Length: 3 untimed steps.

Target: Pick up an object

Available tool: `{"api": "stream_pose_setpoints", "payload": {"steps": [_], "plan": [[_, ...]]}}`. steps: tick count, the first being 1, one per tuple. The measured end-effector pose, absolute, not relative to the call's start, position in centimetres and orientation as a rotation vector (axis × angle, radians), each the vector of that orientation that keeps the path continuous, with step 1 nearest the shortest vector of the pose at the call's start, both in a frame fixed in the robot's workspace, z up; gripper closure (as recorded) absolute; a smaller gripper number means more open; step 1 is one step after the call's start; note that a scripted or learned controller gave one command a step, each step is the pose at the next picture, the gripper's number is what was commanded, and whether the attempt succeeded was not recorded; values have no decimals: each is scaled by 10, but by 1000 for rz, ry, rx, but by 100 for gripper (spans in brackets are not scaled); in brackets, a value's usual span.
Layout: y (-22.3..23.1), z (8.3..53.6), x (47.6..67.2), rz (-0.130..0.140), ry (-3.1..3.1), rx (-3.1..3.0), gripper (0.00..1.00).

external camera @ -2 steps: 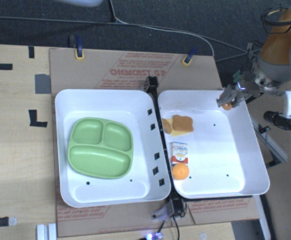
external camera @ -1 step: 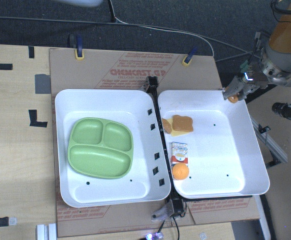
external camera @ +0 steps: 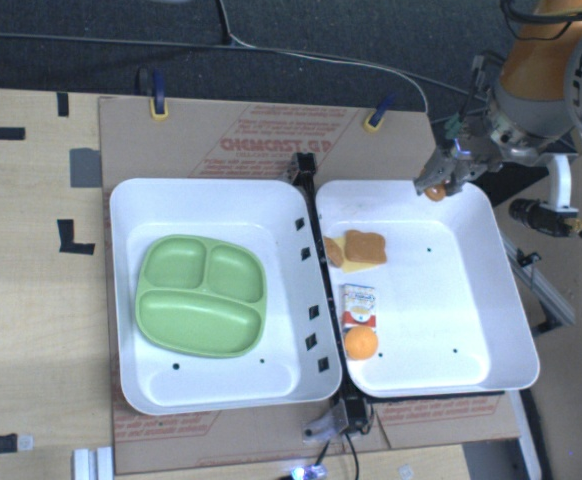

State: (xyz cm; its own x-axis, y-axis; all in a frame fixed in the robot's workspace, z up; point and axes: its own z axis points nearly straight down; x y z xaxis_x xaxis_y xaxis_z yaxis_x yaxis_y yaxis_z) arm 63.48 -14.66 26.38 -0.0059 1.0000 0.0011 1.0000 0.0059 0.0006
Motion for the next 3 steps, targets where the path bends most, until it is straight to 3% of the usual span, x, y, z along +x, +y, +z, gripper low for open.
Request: {"api": "stream_pose_setpoints", "payload": {"steps": [3], "plan": [[16, 224, 650, 0, -2228, -2213, 100]]}}
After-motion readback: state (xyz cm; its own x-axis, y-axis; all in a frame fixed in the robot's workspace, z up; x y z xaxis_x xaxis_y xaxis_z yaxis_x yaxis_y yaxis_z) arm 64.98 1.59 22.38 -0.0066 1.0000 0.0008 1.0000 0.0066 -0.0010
